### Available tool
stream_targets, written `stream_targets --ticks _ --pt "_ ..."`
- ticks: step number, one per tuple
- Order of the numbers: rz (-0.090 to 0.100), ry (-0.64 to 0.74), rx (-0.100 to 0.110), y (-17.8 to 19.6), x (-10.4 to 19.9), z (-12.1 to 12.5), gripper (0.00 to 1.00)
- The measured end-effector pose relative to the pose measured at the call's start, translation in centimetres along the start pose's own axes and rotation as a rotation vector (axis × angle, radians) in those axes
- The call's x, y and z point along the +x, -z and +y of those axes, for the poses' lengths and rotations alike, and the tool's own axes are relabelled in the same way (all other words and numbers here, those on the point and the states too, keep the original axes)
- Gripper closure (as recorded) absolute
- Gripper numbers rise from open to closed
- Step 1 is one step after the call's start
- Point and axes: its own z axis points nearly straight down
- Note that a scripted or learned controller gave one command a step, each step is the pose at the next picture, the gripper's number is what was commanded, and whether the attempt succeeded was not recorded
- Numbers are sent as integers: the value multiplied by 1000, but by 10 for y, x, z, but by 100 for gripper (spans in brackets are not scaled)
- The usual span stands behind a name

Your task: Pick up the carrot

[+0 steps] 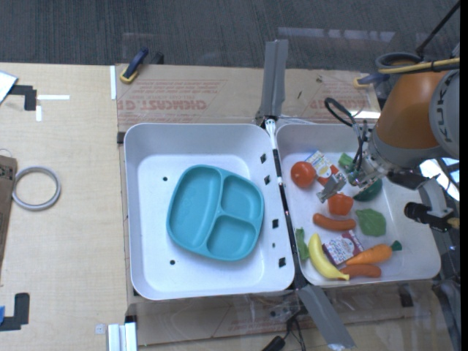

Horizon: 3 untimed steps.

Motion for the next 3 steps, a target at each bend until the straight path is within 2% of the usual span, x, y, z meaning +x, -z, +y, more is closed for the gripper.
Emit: stream_targets --ticks 1,2,3 --pt "-1 -156 0 69 48 -11 0" --pt "-1 211 -1 -30 5 -46 0" --pt "-3 486 -3 44 -7 -54 0"
